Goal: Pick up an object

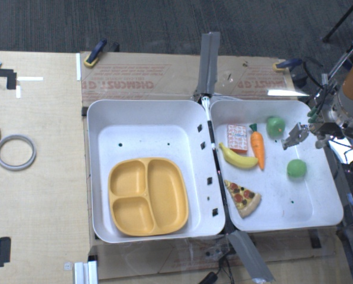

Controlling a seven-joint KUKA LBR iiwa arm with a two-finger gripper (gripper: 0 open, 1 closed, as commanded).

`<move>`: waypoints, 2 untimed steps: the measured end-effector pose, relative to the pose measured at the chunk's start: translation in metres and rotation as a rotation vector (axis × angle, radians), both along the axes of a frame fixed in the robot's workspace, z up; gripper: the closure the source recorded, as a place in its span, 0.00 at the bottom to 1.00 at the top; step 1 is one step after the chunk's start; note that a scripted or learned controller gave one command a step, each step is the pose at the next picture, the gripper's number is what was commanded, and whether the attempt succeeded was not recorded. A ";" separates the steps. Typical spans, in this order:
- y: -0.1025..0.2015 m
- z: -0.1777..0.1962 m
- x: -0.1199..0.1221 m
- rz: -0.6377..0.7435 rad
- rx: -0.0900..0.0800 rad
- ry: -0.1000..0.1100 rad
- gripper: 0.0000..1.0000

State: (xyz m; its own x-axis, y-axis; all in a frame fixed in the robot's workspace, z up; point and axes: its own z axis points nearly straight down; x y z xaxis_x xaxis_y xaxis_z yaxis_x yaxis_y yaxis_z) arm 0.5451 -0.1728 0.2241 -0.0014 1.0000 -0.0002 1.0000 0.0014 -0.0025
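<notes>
The right bin (pixel 318 215) holds a banana (pixel 238 158), a carrot (pixel 258 148), a red-and-white packet (pixel 236 138), a pizza slice (pixel 243 197), a green round fruit (pixel 275 125) and a green ball (pixel 296 168). My gripper (pixel 308 138) hangs over the bin's right side, between the green fruit and the green ball and slightly to their right. It is open, with nothing between its fingers (pixel 294 136).
A yellow divided plate (pixel 148 195) lies in the left bin (pixel 99 129). A roll of tape (pixel 15 152) sits on the bench at far left. Blue clamps (pixel 95 52) (pixel 285 65) hold the cardboard behind the bins. Cables hang at the right.
</notes>
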 end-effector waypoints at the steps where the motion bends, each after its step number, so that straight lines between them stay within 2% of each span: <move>1: 0.002 -0.125 0.023 0.149 0.001 0.000 0.00; 2: 0.002 -0.116 0.023 0.148 0.000 -0.001 1.00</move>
State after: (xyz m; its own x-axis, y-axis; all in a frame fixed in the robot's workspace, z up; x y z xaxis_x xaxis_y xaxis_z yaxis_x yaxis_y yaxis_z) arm 0.5683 -0.1710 0.1083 -0.1487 0.9889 -0.0007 0.9889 0.1487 -0.0010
